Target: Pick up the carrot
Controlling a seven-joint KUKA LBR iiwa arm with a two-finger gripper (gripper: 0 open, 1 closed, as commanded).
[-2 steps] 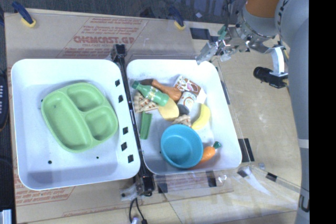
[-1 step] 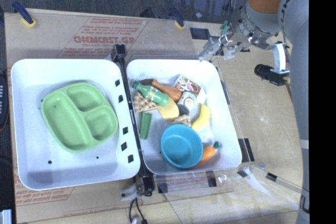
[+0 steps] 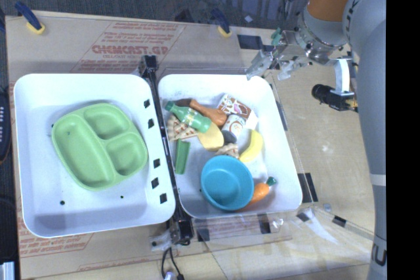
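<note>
The carrot [image 3: 261, 191], orange with a small green top, lies at the front right of the right bin [image 3: 283, 141]. It is tucked against the blue bowl [image 3: 227, 182], which hides part of it. My gripper [image 3: 270, 67] hovers over the bin's back right corner, well behind the carrot. It is open with nothing between its fingers.
The right bin also holds a green bottle [image 3: 187, 116], a brown sausage-like piece [image 3: 209, 113], a banana [image 3: 252, 145], a small printed box [image 3: 233, 109], a green stick [image 3: 182, 157] and other toy food. A green divided plate [image 3: 98, 144] sits in the left bin [image 3: 33, 206].
</note>
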